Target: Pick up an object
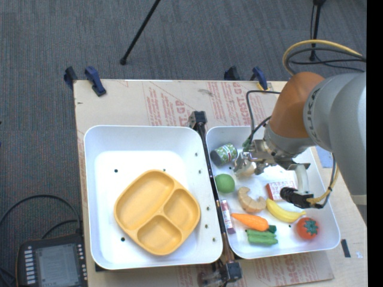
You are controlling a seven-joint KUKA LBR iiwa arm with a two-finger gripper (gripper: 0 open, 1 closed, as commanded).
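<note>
- Camera view is looking down on two white bins sitting side by side on a cardboard-covered bench (149,103).
- The left bin (99,139) is holding a yellow divided tray (157,211), which is lying flat at a slant in the bin's middle.
- The right bin (329,232) is holding the loose objects.
- A green-labelled can (225,153) is lying on its side at the bin's far left.
- A green lime (225,183) is sitting just nearer than the can, close to the bin's left wall.
- A tan curved pastry (251,201) is lying near the bin's middle, with a banana (282,211) just to its right.
- An orange carrot (251,221) and a green pepper-like piece (262,238) are lying along the near side, the green piece nearer than the carrot.
- A red tomato (307,228) is sitting in the near right corner.
- A small red-and-white box (279,189) is lying beside the banana's far end.
- A slim dark marker-like stick (225,215) is lying along the bin's left wall.
- The grey arm with its orange band is reaching in from the right, and the gripper (246,165) is hanging low over the bin's far left part, just right of the can and above the lime.
- Whether its fingers are apart or together I cannot tell; a pale lump is showing at the tip, too unclear to name.
</note>
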